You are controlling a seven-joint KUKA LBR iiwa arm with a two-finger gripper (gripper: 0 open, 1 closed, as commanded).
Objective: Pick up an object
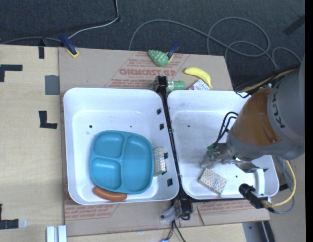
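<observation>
Lying flat beneath the gripper, whose state I cannot tell, a speckled square packet.

Gripper above patterned packet, right bin.
</observation>
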